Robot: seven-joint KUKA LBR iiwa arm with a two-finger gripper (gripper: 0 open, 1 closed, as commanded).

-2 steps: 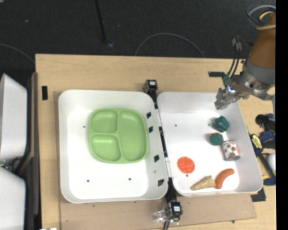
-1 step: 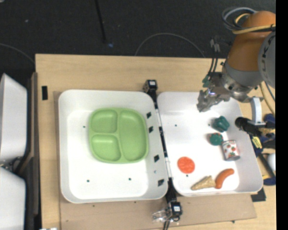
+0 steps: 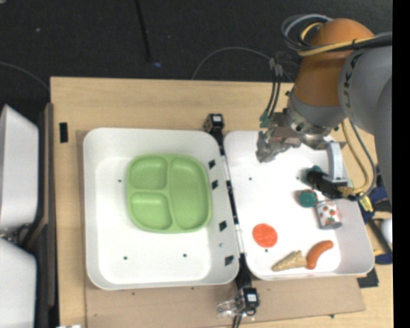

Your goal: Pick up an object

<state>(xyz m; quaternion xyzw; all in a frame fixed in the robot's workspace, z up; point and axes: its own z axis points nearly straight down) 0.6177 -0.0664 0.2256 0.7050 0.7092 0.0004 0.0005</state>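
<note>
Lying well apart from the gripper [image 3: 268,149]: orange disc [image 3: 264,235].

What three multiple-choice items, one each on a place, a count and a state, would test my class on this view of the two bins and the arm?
1. Where does the green divided plate lie?
A. In the left bin
B. In the right bin
C. On the bare bench

2. How many compartments has the plate?
A. Two
B. Three
C. Five

3. How does the gripper stand with regard to the orange disc?
A. Resting on it
B. Lifting it
C. Apart from it, over the bin's far end

Key: 1 A, the plate sits in the middle of the left bin. 2 B, ridges mark off two small sections and one long one. 3 C, the disc lies alone on the bin floor near the sausage and the cone.
</note>
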